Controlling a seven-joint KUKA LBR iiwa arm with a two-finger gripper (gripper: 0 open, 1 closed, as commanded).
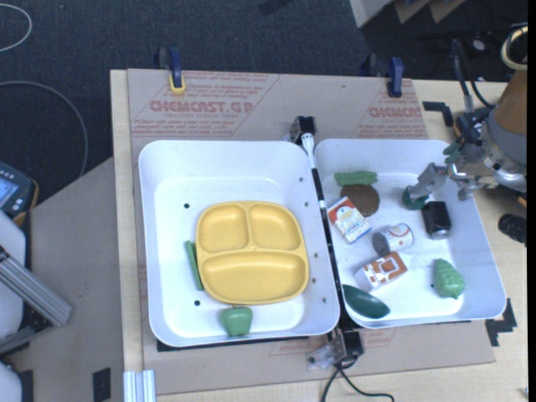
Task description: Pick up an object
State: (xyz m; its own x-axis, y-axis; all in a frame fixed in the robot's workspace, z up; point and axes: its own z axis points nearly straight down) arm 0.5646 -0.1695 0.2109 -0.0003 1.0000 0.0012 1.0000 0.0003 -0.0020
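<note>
The arm is reaching in from the right edge of the frame, and its gripper (423, 187) is hanging low over the upper part of the right bin (490, 262); whether it is gripping anything I cannot tell, since its tip is blurring into a dark green shape at the bin floor. The likeliest targets are lying close together there: a black block (435, 219) just below the tip, a green strip (355, 177) and a brown disc (362, 198) to its left. Because these are crowding one another, the tip is risking nudging a neighbour aside or closing on an edge and letting it slip. The small cartons (348, 220) at the bin's middle and the yellow plate (251, 252) in the left bin are sitting well apart from it.
</note>
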